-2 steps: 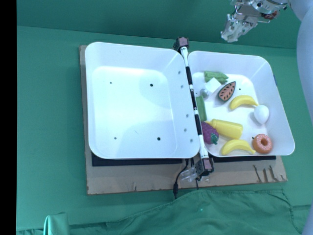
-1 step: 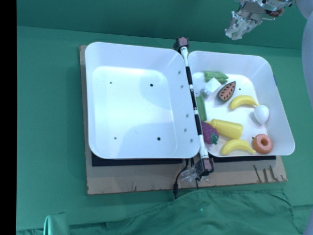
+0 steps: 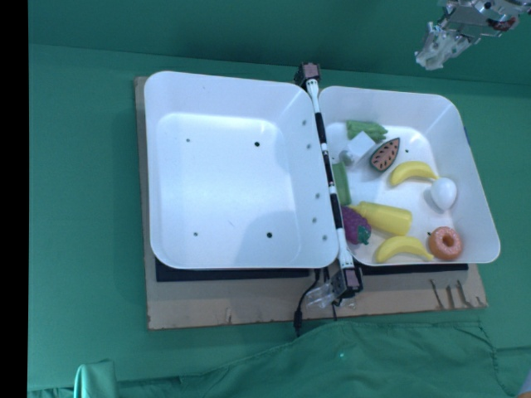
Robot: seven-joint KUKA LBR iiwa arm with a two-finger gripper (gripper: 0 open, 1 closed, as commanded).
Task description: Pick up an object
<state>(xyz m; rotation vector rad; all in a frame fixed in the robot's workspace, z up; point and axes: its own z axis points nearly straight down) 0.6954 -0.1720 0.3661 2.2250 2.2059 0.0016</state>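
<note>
The right bin [image 3: 465, 139] holds several toy foods: a watermelon slice [image 3: 384, 153], two bananas [image 3: 412, 172] [image 3: 401, 249], a white egg [image 3: 443, 192], a glazed donut [image 3: 445, 243], a yellow corn-like piece [image 3: 384, 217], a purple grape bunch [image 3: 357, 225], a green leafy piece [image 3: 366, 128], a green pod [image 3: 341, 182] and a small white block [image 3: 358, 147]. My gripper [image 3: 435, 50] hangs high at the top right, above and beyond the far edge of the right bin, well apart from every object. Nothing shows between its fingers.
The left bin [image 3: 166, 106] stands beside the right one, joined by a black-and-white bar [image 3: 326, 168]. Both rest on a cardboard sheet [image 3: 249, 309] over a green cloth. A crumpled fold of cloth [image 3: 348, 359] lies at the front.
</note>
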